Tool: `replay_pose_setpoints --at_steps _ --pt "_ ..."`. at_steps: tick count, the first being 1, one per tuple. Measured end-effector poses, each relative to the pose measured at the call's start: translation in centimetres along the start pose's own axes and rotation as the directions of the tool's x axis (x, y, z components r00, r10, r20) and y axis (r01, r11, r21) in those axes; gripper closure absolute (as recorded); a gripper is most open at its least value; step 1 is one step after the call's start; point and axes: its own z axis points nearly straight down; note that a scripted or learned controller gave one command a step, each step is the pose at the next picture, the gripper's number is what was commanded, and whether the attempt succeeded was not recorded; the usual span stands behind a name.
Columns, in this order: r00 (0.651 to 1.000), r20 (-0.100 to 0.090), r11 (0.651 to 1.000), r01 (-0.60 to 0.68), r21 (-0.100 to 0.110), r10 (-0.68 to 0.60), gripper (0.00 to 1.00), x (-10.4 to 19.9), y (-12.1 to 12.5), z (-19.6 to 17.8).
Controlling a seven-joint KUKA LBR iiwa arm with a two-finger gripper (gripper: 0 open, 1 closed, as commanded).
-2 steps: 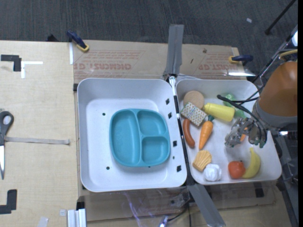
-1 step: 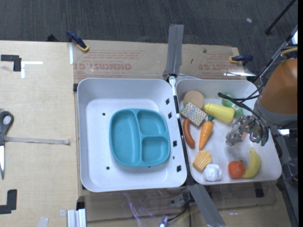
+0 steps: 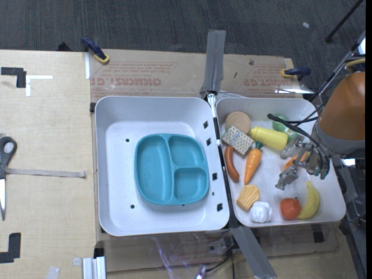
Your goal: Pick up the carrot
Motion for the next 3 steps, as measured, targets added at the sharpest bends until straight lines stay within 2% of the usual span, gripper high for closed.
replay_pose_setpoints --at_steps 1,2,3 --pt "0.905 -0.008 0.905 -0.426 0.005 0.426 0.0 -0.4 6.1 2.0" --pt "0.906 -0.016 0.906 -0.423 -0.001 0.422 0.0 0.7 -3.8 2.0" --pt "0.906 -0.007 0.906 -0.423 0.001 0.423 1.0 0.4 -4.0 1.0"
